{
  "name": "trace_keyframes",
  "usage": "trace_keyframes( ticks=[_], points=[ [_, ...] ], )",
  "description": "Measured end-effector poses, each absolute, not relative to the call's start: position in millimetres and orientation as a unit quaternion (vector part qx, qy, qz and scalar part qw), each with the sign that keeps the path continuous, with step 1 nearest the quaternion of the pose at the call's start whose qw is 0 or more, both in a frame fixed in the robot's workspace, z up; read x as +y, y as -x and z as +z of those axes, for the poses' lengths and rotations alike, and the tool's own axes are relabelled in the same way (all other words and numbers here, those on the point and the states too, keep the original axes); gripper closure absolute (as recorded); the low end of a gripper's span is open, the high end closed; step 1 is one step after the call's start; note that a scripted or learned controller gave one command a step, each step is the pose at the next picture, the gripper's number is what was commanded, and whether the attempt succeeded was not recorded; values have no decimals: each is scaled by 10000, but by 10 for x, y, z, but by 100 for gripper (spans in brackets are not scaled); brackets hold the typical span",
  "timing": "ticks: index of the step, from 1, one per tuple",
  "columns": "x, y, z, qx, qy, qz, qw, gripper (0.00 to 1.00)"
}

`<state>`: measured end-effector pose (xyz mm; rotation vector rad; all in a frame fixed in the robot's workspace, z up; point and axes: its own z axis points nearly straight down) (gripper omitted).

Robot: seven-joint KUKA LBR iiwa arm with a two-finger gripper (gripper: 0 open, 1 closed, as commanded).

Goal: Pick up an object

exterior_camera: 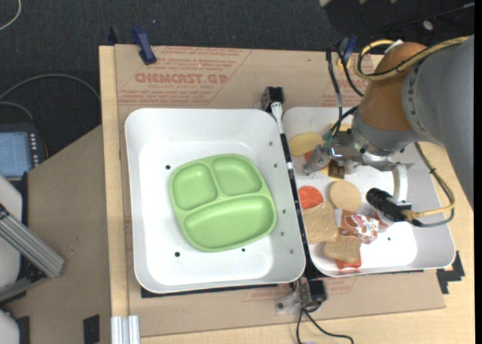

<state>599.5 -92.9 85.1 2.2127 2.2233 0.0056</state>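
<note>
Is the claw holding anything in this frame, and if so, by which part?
It cannot be told. The claw is low in the right bin among the food pieces, with nothing visibly between its tips.

A brown bench [226, 71] with red lettering across its upper part is seen filling the middle of the frame. Two shallow white bins are borne on it side by side: the left bin [143, 184] at centre-left, the right bin [429, 248] at centre-right, their inner rims touching.

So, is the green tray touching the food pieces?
Apart. The camera view shows the green tray alone in the left bin; the food pieces lie in the right bin.
</note>
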Motion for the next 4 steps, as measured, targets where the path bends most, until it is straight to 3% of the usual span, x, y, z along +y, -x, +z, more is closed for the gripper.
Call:
trace_keyframes(
  ticks=[1, 2, 3, 4],
  points=[
    [-1209, -5218, 844, 7054, -7088, -21, -33, 0],
    [-989, -5921, 851, 7087, -7055, 18, 25, 0],
    [-942, -6322, 846, 7080, -7062, -4, 4, 0],
    [-940, -6323, 957, 7076, -7066, 8, 18, 100]
  ],
)
